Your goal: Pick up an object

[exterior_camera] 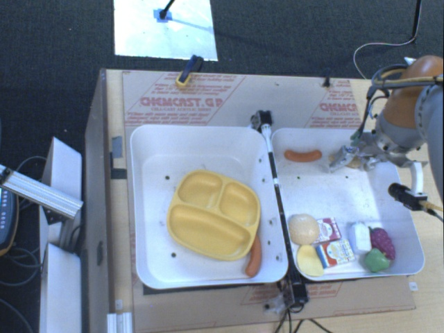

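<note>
My gripper (350,158) hangs over the back part of the right bin (347,193), just right of an orange sausage (303,155) that lies on the bin floor. The view shows nothing held in it. Toward the front of this bin lie a round bread roll (303,227), a yellow disc (307,262), two small red-and-white cartons (331,241), a white block (359,236), purple grapes (381,241) and a green pepper (376,260).
The left bin (152,186) holds a yellow divided plate (214,214) and a second sausage (254,255) at its front right. A ridge (274,186) separates the bins. The arm (409,109) enters from the right, above the right bin's back corner.
</note>
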Robot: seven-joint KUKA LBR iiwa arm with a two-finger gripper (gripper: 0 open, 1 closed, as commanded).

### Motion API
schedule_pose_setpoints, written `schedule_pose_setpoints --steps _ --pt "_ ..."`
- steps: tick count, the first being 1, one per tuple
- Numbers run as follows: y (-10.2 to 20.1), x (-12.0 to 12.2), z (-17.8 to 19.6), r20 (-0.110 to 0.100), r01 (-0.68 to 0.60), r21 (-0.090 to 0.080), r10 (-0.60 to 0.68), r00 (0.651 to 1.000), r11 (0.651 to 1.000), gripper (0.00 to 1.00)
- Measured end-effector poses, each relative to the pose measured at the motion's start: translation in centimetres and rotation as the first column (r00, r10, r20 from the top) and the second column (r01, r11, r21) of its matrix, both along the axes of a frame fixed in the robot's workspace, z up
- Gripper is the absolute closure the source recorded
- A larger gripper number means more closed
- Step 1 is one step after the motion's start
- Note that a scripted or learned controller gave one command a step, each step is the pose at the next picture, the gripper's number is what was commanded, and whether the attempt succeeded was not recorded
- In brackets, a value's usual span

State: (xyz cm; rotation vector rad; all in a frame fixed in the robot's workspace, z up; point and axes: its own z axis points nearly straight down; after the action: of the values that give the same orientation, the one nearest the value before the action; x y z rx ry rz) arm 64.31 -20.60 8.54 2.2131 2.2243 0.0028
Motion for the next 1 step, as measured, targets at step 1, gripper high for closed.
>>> schedule_pose_setpoints --steps 1 --pt "-0.05 2.7 8.08 0.003 0.0 -0.001 0.0 1.0 1.0 0.0"
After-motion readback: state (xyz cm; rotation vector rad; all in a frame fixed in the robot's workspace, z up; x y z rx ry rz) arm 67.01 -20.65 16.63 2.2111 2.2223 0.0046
